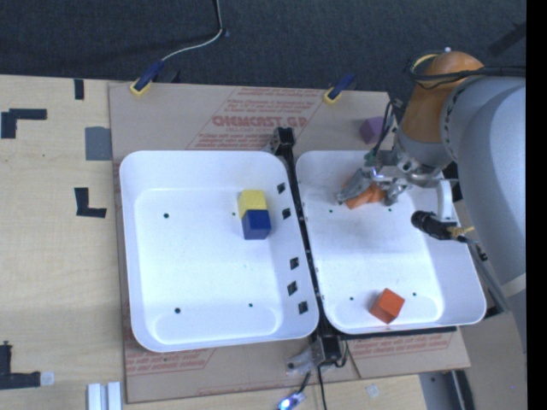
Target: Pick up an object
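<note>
My claw (369,192) hangs over the far part of the right bin (444,314), and between its fingers I grip a small orange piece (367,197); the claw is closed narrow on it. The piece looks lifted just off the white floor of the bin, though I cannot tell for sure whether it still touches. Behind the claw my wrist rises to the orange band (427,101) and then to the broad grey arm (504,169), which comes in from the right.

In the same bin, well apart from the claw and near the front rim, lies an orange block (387,305). Outside the bin, just beyond its far wall, a small purple thing (372,129) rests on the cardboard sheet (239,118).

The left bin (145,254) sits beside the right one, their walls touching along the middle. In it a yellow block (252,200) and a blue block (255,224) lie touching each other.
</note>
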{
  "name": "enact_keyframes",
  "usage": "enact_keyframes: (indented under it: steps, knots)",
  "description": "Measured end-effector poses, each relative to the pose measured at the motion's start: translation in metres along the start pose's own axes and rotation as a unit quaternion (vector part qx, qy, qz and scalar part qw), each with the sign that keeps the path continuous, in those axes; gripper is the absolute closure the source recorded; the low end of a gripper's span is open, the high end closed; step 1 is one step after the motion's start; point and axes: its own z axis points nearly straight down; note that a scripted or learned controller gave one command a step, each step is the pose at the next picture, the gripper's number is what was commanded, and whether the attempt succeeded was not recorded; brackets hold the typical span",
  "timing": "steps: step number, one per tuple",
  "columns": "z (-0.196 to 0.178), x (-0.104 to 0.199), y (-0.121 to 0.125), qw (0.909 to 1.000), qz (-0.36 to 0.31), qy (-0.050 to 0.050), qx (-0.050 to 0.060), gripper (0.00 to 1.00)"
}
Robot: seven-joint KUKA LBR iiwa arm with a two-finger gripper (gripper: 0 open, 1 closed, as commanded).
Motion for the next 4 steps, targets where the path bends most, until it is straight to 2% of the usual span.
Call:
enact_keyframes:
  steps: [1, 2, 4]
  knots:
    - [0.001, 0.022, -0.001, 1.0, 0.001, -0.001, 0.002, 0.0]
    - [0.0, 0.01, 0.001, 1.0, -0.002, 0.003, 0.0, 0.0]
    - [0.001, 0.063, 0.0, 1.0, 0.0, 0.0, 0.0, 0.0]
